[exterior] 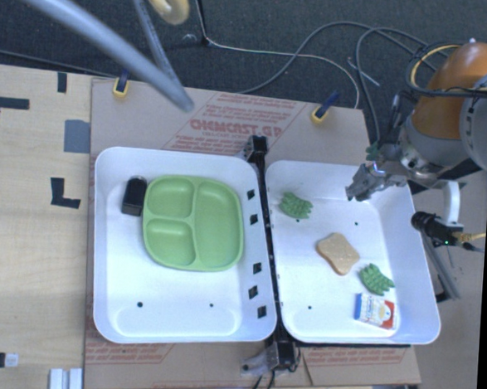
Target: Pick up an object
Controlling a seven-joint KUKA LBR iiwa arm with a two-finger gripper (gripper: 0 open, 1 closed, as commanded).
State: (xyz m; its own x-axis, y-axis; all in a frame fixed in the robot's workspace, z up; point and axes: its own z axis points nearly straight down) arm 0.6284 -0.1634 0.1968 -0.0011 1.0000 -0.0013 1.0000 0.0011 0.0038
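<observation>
The gripper [362, 188] is hanging over the upper rim of the right bin [415, 243], tilted down and to the left. From this slanted view it is not possible to tell how the gripper is set. Nothing is showing in its tip.

Candidate objects are lying on the right bin's floor. The nearest is a small green leafy piece [295, 206], just below and left of the gripper; it is looking lumpy, light and probably soft, so a pinch across its narrow width should suit it. Nearer the middle a tan bread-slice shape [338, 253] is lying flat; it is appearing smooth, rounded at one end and likely foam or plastic, and a grasp across its short sides should be the safest. A second green leafy piece [376, 279] is sitting beside it, with a small printed carton [375, 311] just below, flat and stiff-edged.

In the left bin [107, 246], a green compartment tray [195, 223] is resting, broad, glossy and hard to span. A small black block [134, 196] is touching its left edge.
</observation>
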